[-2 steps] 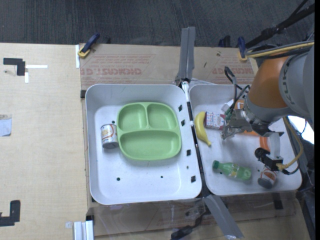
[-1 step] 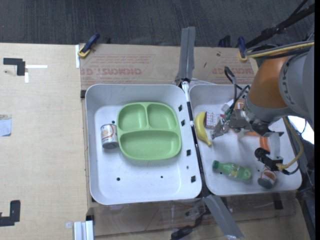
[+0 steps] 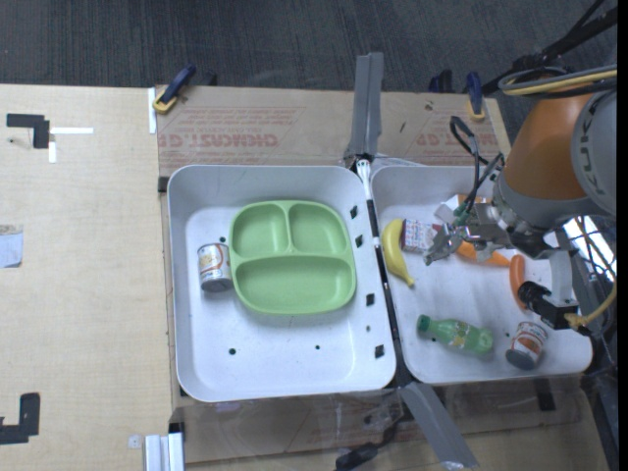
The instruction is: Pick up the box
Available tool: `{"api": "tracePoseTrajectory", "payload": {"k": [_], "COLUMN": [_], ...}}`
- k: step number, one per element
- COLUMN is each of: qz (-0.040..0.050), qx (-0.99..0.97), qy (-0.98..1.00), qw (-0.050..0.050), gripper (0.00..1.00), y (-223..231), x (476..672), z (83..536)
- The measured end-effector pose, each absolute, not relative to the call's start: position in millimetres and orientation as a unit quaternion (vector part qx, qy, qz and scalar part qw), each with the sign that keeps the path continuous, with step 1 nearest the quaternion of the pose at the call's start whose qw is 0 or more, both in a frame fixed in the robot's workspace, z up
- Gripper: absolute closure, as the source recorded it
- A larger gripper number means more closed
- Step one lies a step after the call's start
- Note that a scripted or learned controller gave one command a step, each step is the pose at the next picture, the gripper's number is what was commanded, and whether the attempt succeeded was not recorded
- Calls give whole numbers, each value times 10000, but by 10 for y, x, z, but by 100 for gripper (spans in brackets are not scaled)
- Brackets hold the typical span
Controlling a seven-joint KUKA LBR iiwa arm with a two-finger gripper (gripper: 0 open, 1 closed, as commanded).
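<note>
Overhead, the fixed camera looks down on a bench [image 3: 78, 263] carrying two shallow white bins side by side. At centre, the left bin [image 3: 196, 361] holds a green divided plate [image 3: 292, 256] with a small can [image 3: 213, 266] lying just beside its left edge.

To the right, the right bin [image 3: 432, 361] is more crowded. A banana [image 3: 396, 251] lies against its left wall, and the box [image 3: 418, 235], a small white carton with red print, sits just beside the banana, resting on the bin floor. Below them lie a green bottle [image 3: 456, 334] on its side and a second can [image 3: 528, 344] near the bin's lower right corner. Orange pieces, possibly carrots [image 3: 517, 268], lie under the arm's wrist.

Reaching in from the right, the grey arm [image 3: 554, 160] with its orange band has its pincer [image 3: 442, 245] low in the right bin, its tips right at the box's right edge. How wide the pincer stands cannot be told from this angle, and the box is not visibly between its tips.

By this evidence, the approach looks made, but the grasp is unconfirmed and the lift is not yet done; the box lies flat in the bin.
</note>
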State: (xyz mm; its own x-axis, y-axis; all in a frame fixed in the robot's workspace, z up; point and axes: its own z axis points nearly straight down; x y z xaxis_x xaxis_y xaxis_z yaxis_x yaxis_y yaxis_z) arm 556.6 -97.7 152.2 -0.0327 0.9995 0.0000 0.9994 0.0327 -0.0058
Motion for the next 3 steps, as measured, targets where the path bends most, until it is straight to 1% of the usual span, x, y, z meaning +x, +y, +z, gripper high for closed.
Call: {"api": "tracePoseTrajectory", "payload": {"k": [1,2,3], "qz": [19,38,38], "qx": [-6800,-6811,-6813], "qy": [-7332,-7322,-7320], "qw": [19,27,28], "gripper": [0,100,0], "y": [-944,-967,-967], "x": [5756,5753,5753], "z": [886,945,946]}}
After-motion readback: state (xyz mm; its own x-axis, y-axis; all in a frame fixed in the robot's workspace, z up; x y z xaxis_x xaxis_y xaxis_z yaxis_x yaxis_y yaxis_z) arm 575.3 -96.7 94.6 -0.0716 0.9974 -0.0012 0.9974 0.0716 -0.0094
